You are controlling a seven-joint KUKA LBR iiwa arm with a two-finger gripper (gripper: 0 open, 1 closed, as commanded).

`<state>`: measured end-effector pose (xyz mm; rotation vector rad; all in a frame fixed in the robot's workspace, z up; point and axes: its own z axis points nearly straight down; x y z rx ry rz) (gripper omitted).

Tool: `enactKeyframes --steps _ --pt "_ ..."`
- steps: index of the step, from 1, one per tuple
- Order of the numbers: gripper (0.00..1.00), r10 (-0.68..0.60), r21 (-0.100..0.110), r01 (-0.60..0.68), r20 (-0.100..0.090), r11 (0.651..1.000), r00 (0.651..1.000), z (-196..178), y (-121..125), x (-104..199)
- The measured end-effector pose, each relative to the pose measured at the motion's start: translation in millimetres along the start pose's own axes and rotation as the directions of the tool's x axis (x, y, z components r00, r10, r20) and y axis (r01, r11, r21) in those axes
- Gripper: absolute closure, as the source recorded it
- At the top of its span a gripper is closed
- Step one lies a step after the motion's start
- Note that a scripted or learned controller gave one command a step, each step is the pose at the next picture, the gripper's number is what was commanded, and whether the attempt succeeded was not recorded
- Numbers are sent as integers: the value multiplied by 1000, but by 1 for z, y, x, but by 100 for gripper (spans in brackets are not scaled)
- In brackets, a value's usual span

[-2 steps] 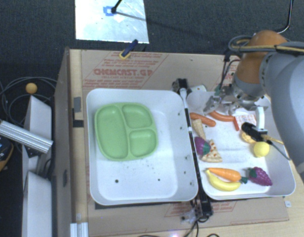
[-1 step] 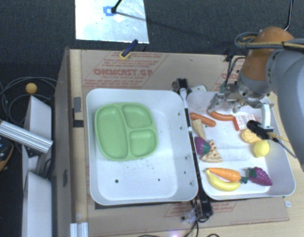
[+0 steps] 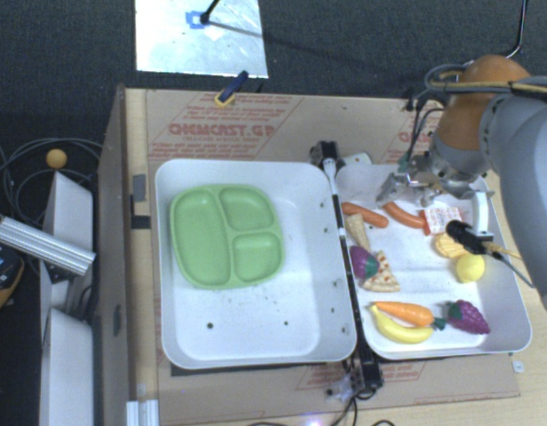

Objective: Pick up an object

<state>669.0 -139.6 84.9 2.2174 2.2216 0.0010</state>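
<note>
We see the gripper (image 3: 405, 185) low over the far part of the right white bin (image 3: 513, 313), its fingers spread, just beside the small orange plastic sausage (image 3: 405, 214). We judge it light, stiff and slippery; best pinched across its middle.

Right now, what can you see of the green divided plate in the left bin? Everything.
The green divided plate is pale green, looks like smooth plastic, rounded-rectangular, with three compartments: one long one on its left side, two smaller ones on its right. It lies flat, right way up, slightly rotated, in the upper left part of the left bin. Nothing shows in its compartments. Only the bin floor touches it; small dark specks dot the floor below it.
</note>
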Motion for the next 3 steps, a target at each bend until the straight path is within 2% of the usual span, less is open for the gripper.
enactKeyframes --steps 1,2,3 --pt "0 0 0 0 0 1000 1000 0 -4 -4" --pt "100 -4 -3 4 2 1000 1000 -11 -3 -4" --pt "100 -4 -4 4 -2 1000 1000 -80 -24 41"
